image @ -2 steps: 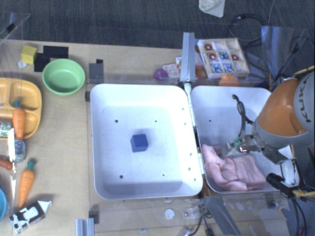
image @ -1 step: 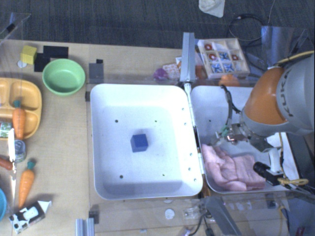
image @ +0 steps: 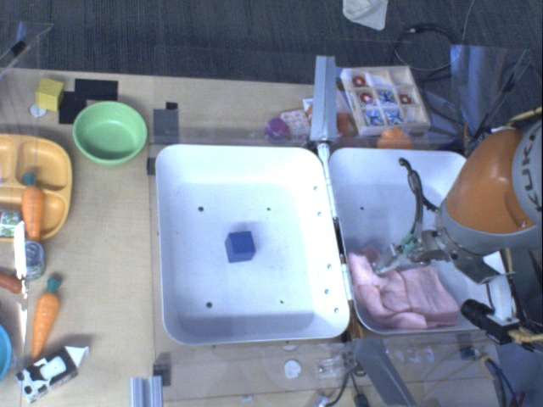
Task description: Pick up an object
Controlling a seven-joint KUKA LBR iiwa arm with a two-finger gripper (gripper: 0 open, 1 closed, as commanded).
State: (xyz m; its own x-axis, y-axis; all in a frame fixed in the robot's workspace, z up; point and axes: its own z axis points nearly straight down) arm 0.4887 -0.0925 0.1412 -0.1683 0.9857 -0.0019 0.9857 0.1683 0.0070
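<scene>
The big grey and orange arm point(image: 496, 197) is leaning over the right white bin point(image: 373, 176), with its gripper point(image: 399, 257) touching the soft pink cloth point(image: 403, 295) there. How wide the hand is opening cannot be told. It should be pushing down into a fat fold of cloth before squeezing, while the little blue block point(image: 240, 245) is sitting alone in the left bin point(image: 195, 176).

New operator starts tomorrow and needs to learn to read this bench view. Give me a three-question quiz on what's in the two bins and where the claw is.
1. True or false: the blue cube lies in the left bin.
2. What lies in the right bin? A) a carrot B) a pink cloth C) a green bowl
3. Fill in: the claw hangs over the ____ bin, right at the cloth's upper edge.

Key: 1 true. 2 B, the pink cloth. 3 right.
</scene>
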